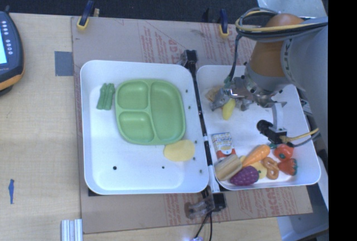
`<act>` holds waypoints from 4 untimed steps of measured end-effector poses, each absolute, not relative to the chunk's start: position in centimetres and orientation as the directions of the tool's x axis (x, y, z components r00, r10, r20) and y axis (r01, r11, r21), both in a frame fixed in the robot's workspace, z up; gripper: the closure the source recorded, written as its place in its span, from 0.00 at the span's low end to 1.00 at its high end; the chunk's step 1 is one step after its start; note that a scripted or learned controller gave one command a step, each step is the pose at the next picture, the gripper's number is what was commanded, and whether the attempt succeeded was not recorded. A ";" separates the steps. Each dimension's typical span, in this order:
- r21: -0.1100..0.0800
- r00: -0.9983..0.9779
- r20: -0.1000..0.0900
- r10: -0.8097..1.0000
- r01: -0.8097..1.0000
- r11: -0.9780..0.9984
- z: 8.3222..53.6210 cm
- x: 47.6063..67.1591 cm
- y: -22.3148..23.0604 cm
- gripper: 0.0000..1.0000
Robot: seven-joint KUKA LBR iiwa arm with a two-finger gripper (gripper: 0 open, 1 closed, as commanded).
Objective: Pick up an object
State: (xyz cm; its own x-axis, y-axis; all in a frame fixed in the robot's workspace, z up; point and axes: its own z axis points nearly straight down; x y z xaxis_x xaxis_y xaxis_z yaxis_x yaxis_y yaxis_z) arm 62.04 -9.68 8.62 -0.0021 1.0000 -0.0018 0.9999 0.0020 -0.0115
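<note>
Arm enters from the right; orange band sits over the far half of the right bin. The tool is low in that bin's upper-left part, right above a small yellow piece. Finger state: cannot tell from this slanted view, the wrist body covers the tips, and I cannot tell whether the yellow piece is between them or merely beneath.

Key relation: the yellow piece lies just below and slightly left of the tool, touching or nearly touching it. Its long axis runs roughly up-down in the view, a little tilted. Judgement: this is the likeliest target, and the grasp turns on the tool closing across that axis, not along it.

Neighbours in the right bin: a tan object just left of the tool, close to the bin wall (it may crowd one side of the grasp); a small carton nearer the camera; then a cluster at the near edge, with a bread-like piece, purple grapes, a carrot and red-orange pieces, well apart from the tool.

Left bin: green divided plate, green bean-like item, pale yellow chip.

Worktop carries both bins.
</note>
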 end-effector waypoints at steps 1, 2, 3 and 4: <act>-0.001 -0.006 -0.001 1.000 1.000 0.006 9.2 63.6 -9.9 0.00; -0.010 -0.007 -0.001 1.000 1.000 0.007 10.3 63.4 -10.0 1.00; -0.001 -0.008 0.002 1.000 1.000 0.008 19.7 56.1 -5.0 1.00; -0.005 -0.005 0.000 1.000 1.000 0.005 19.2 56.3 -5.3 0.00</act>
